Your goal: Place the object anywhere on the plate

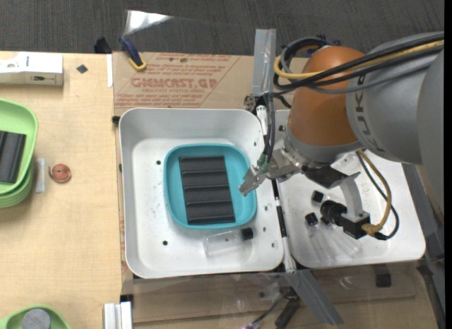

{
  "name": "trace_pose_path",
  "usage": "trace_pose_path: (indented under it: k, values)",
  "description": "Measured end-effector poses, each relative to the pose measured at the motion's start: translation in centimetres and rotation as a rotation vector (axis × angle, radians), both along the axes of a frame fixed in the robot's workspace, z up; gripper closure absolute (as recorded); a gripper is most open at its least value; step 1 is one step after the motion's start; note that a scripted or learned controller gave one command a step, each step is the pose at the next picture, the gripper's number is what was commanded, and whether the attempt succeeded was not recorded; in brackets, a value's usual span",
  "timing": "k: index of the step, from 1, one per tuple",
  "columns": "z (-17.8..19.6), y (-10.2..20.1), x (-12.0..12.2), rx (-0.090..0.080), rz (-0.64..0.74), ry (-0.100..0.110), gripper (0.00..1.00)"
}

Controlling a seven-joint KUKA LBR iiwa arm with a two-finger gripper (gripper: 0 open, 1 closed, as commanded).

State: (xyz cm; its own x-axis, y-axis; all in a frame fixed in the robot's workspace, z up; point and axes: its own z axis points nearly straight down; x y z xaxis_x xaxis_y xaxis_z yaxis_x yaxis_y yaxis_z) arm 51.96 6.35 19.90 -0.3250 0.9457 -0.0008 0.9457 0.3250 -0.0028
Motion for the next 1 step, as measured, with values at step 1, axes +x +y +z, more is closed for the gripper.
trace_pose_path:
  k: [1]
  values:
    - [0.81,-0.16,0.07,-0.001,-0.001,0.002,1.0]
